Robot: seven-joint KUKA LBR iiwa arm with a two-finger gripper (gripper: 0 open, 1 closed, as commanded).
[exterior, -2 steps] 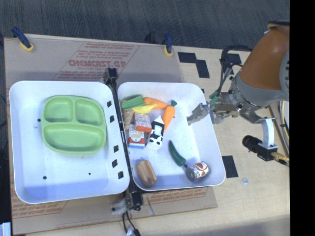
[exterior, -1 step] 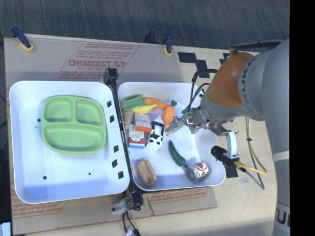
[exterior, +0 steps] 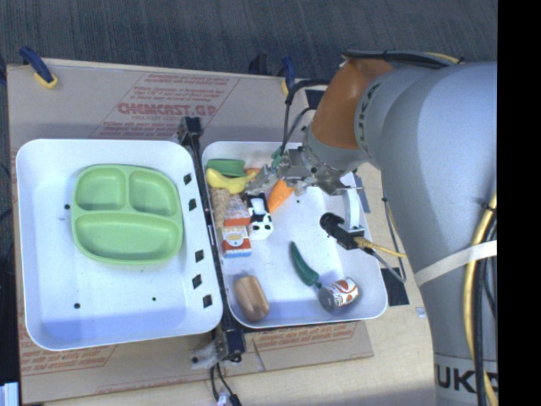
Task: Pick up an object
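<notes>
I have the gripper (exterior: 283, 178) low at the far edge of the right bin (exterior: 372, 303), by the orange carrot (exterior: 280, 194). I cannot tell the fingers' state. Reach step, I judge; next needs a firm closure, then lift.

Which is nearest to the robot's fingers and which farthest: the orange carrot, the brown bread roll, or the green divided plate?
1. Orange carrot, right beside the gripper at the right bin's top.
2. Brown bread roll, at the right bin's bottom edge.
3. Green divided plate, over in the left bin.
</notes>
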